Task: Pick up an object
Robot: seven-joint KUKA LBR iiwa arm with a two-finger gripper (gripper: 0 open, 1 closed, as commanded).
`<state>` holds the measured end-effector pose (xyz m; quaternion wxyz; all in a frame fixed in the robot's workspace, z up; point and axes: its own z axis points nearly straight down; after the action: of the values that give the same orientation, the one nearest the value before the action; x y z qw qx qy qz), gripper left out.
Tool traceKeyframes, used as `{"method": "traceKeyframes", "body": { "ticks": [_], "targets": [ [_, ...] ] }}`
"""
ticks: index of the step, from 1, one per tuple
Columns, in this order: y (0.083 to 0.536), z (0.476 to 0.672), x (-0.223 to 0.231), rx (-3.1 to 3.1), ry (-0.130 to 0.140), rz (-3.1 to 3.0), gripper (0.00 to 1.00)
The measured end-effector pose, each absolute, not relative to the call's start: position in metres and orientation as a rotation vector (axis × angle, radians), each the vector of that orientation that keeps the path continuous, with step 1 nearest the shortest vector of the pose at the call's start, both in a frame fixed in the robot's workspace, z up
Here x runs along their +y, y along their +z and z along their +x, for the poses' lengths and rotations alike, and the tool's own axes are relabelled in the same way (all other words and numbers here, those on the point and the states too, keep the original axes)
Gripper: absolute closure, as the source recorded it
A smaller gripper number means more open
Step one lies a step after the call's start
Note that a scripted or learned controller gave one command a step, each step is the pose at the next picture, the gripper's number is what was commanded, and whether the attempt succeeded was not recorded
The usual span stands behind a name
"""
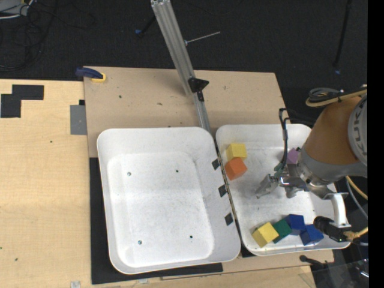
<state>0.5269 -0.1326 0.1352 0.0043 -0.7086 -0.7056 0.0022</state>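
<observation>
My gripper (276, 186) hovers low over the middle of the right bin (252, 138), fingers spread open with only bare bin floor between them. One grey finger (263, 188) points down and left. A yellow block (236, 150) and an orange block (235, 168) sit together at the bin's left wall, well left of the gripper. A small purple block (293, 156) lies just behind the wrist. Along the front edge lie a yellow block (264, 234), a green block (281, 230) and two blue blocks (295, 222) (311, 236).
The left bin (114, 143) stands beside the right one, with black clips on the shared wall. A slanted aluminium bar (177, 47) rises behind the bins. The grey and orange arm (333, 143) covers the right bin's right side.
</observation>
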Motion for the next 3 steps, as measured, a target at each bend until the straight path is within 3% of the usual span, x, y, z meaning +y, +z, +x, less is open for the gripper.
{"method": "traceKeyframes", "body": {
  "ticks": [1, 2, 3],
  "targets": [
    [0.091, 0.528, -0.132, -2.216, 0.000, -2.224, 0.00],
    [0.102, 0.527, -0.133, -2.206, -0.001, -2.232, 1.00],
    [0.147, 0.525, -0.126, -2.226, -0.002, -2.218, 1.00]
  ]
}}
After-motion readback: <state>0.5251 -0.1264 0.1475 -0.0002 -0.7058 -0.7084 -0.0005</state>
